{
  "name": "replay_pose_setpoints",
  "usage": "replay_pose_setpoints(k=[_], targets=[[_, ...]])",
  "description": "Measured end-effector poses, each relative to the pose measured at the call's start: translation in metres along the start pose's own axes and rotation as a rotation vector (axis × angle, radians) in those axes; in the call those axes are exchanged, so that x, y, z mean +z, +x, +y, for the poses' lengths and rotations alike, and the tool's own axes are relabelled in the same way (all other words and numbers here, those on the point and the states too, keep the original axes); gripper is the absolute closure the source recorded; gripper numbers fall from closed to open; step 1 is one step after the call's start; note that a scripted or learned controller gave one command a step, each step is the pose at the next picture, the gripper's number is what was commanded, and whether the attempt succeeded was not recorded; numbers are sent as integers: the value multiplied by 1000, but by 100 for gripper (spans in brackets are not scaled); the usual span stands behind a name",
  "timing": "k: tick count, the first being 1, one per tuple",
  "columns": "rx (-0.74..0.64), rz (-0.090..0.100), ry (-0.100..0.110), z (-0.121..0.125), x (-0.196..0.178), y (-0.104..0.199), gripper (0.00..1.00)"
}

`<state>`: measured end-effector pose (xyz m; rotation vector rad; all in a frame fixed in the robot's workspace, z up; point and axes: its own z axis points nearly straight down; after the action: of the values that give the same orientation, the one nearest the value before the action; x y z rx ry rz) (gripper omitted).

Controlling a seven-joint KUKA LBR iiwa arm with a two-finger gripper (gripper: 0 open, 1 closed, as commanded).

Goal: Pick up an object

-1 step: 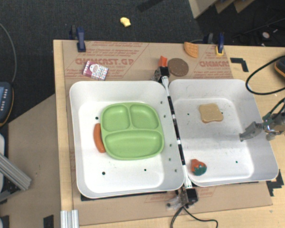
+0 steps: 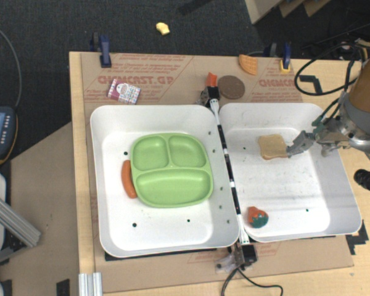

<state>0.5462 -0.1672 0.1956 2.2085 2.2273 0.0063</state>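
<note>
Camera view: tan slice [image 2: 272, 146] lies flat, long axis left-right.

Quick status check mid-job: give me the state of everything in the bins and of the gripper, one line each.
gripper: low in the right bin, at the tan piece's right edge; grasp not confirmed.
tan piece: lying flat on the right bin's floor.
red and green toy: resting in the right bin's near-left corner.
green divided plate: right side up in the left bin.
orange sausage: lying against the plate's left edge.
</note>
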Motion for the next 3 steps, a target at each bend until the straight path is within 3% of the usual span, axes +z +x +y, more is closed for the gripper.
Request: replay_pose_setpoints(k=[1, 2, 3], targets=[[2, 0, 1, 62, 31, 42, 0], [6, -1, 6, 93, 103, 35, 0], [8, -1, -2, 78, 108, 33, 0]])
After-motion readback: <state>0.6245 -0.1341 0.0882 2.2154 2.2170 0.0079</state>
